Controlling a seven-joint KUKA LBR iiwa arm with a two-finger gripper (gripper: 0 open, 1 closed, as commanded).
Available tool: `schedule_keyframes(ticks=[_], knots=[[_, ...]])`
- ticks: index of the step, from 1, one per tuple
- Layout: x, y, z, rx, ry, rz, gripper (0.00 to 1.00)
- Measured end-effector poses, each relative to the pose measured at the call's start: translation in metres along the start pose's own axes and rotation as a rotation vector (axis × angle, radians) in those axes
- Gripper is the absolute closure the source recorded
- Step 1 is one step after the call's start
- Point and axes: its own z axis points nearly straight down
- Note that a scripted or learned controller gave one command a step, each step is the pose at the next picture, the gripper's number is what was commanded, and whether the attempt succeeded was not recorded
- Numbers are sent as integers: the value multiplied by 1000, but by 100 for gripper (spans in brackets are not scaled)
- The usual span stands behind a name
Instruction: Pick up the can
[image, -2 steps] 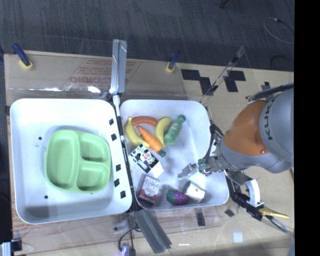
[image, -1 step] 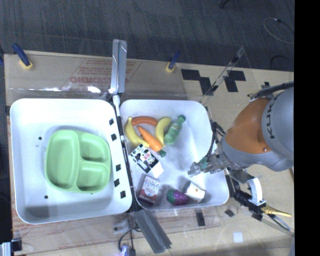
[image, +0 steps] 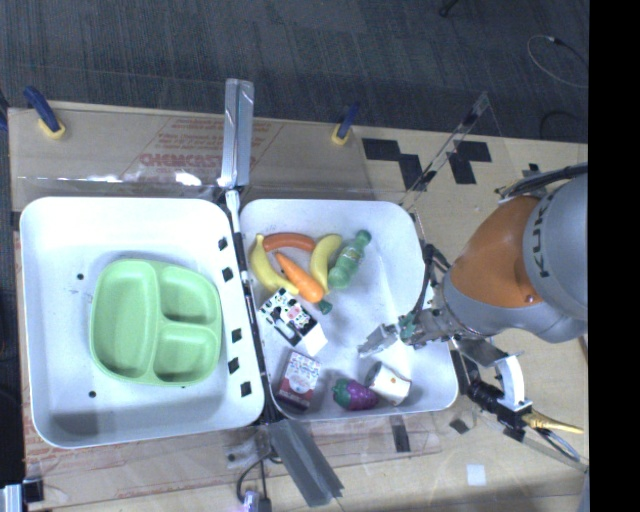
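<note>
The can (image: 299, 378) has a dark red and pink label. It lies in the right bin (image: 395, 215) near the front left corner. My gripper (image: 383, 340) reaches in from the right and hangs low over the front right part of that bin, just above a white object (image: 391, 383). The can is well to the left of the gripper and apart from it. Nothing shows in the gripper.
A purple toy fruit (image: 352, 394) lies between the can and the white object. A black-and-white carton (image: 290, 315), two bananas (image: 262, 265), a carrot (image: 301, 277) and a green bottle (image: 347, 260) fill the bin's back left. The left bin holds a green divided plate (image: 155, 320).
</note>
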Motion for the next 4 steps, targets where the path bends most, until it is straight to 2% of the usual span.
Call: schedule_keyframes(ticks=[1, 2, 3, 4], knots=[[1, -1, 35, 2, 2, 98, 0], [0, 0, 35, -1, 0, 319, 0], [21, 3, -6, -1, 1, 191, 0], [2, 0, 35, 3, 4, 368, 0]])
